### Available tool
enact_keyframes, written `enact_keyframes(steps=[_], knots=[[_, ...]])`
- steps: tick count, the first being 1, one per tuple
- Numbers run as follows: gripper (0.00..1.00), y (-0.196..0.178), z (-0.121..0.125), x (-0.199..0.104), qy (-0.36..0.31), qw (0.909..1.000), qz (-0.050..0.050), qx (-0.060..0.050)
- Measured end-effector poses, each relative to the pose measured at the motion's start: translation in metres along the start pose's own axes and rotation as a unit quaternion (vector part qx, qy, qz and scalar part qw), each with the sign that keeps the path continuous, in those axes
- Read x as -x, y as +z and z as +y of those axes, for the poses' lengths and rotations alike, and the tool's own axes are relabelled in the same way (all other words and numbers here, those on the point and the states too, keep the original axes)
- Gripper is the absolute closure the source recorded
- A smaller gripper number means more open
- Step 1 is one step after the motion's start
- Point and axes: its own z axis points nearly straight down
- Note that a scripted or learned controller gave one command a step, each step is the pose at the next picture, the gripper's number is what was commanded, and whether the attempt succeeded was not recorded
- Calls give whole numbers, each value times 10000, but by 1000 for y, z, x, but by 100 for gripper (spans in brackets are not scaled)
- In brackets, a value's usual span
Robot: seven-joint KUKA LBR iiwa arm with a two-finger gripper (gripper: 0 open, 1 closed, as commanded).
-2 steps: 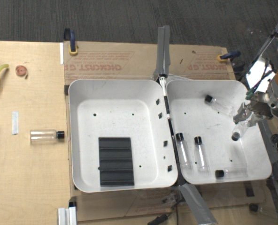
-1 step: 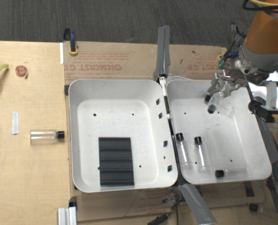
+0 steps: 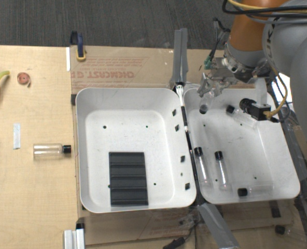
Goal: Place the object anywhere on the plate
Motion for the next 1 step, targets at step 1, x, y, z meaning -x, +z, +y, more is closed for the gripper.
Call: enact_keyframes(steps=[1], knots=[[0,0,0,0,2,10000,-2,0]])
